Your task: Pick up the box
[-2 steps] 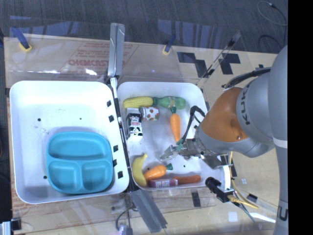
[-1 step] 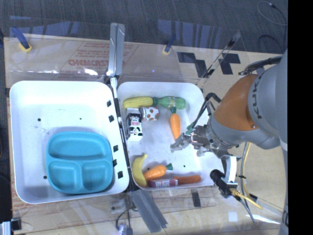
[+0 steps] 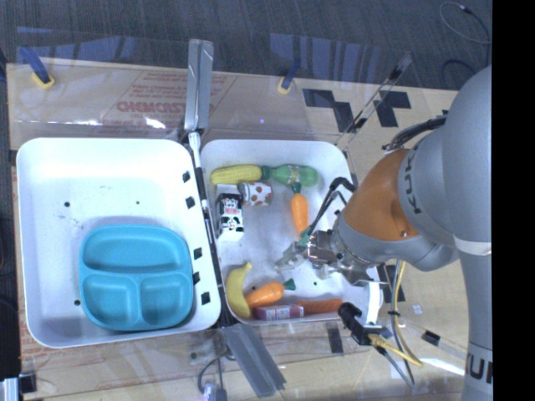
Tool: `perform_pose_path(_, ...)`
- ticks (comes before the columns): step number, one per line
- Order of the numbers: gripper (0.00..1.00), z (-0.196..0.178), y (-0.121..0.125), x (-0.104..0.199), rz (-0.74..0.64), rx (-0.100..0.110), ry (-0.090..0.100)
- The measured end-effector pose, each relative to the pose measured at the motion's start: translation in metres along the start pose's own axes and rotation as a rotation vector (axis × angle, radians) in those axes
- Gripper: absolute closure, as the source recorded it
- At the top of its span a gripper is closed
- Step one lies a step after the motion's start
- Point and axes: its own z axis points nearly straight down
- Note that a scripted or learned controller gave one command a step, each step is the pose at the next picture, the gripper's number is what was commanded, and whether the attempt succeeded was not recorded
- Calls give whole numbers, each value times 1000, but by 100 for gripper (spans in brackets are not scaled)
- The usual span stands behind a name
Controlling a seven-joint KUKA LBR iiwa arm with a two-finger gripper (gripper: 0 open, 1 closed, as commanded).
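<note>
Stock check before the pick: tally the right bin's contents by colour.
Yellow: 2, corn, banana
Orange: 3, carrots
Green: 1, vegetable
Black-and-white: 1, box
Spotted white: 1, small box
Pink: 1, packet
Total: 9

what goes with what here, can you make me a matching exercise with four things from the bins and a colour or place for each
Things:
1. divided tray
2. corn cob
3. banana
4. box

Descriptions:
A. yellow, at the right bin's far edge
B. black and white, by the wall between the bins
C. blue, in the left bin
D. yellow, curved, at the right bin's near left corner

Pairs: 1-C, 2-A, 3-D, 4-B
</note>
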Motion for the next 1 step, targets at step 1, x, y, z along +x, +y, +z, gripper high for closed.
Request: perform_pose_path(1, 0, 0, 37, 27, 39, 0, 0)
